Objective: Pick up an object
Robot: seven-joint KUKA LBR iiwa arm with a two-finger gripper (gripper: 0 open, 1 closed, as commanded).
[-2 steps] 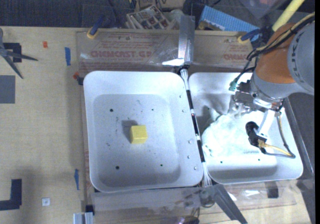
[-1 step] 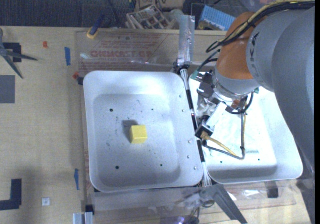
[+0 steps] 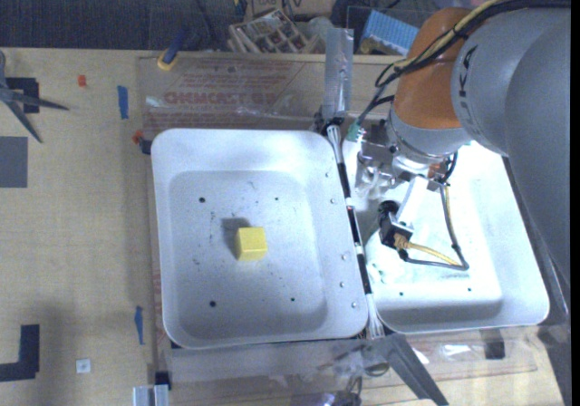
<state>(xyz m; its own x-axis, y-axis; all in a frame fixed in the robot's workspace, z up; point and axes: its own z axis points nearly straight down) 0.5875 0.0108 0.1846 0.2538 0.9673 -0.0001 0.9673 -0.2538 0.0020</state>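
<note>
Left bin [image 3: 181, 159]: yellow cube [image 3: 252, 243] lies near its middle, just left of centre. Right bin [image 3: 480, 291]: my gripper [image 3: 372, 178] hangs over its left side, mostly hidden beneath my own wrist. Open or closed, cannot tell. My arm [image 3: 517, 60] covers the bin's upper right.

Your yellow block [image 3: 252, 243] sits against a white, dark-speckled left bin [image 3: 181, 214]; right bin [image 3: 507, 291] white; your arm [image 3: 530, 78] grey, banded orange.
</note>
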